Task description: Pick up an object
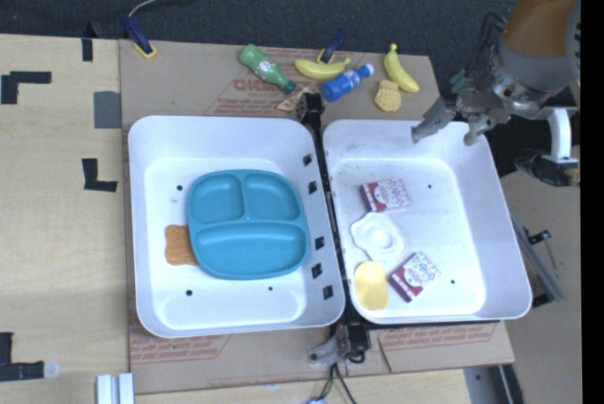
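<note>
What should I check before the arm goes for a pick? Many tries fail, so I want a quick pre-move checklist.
1. Gripper open: ok, fingers spread.
2. Gripper empty: ok, nothing between the fingers.
3. Gripper over a target: not ok, it hangs at the right bin's far rim.
4. Targets unobstructed: ok, upper red carton lies apart.
5. Lower red carton free of the yellow piece: cannot tell.

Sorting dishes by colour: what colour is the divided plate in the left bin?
Blue, plain; seen in the camera view: divided plate.
</note>
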Robot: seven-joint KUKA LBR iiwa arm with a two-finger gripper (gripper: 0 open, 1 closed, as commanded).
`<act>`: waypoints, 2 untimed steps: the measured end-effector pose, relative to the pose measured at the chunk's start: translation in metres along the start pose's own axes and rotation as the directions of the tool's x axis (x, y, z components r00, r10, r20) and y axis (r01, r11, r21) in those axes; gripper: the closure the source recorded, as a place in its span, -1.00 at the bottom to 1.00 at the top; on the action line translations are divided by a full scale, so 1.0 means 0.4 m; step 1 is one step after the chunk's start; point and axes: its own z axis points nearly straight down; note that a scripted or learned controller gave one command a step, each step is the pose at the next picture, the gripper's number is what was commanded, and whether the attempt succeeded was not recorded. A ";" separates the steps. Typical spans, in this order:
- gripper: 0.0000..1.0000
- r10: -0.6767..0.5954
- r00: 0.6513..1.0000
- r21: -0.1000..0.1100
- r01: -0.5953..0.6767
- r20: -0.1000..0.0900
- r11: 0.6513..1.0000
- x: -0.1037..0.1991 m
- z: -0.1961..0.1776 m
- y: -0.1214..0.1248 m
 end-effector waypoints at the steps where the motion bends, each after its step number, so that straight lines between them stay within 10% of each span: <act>1: -1.00 0.000 1.000 0.002 0.000 -0.001 1.000 0.121 0.222 -0.055; 2: -1.00 0.001 1.000 -0.011 -0.001 0.004 1.000 0.115 0.422 -0.040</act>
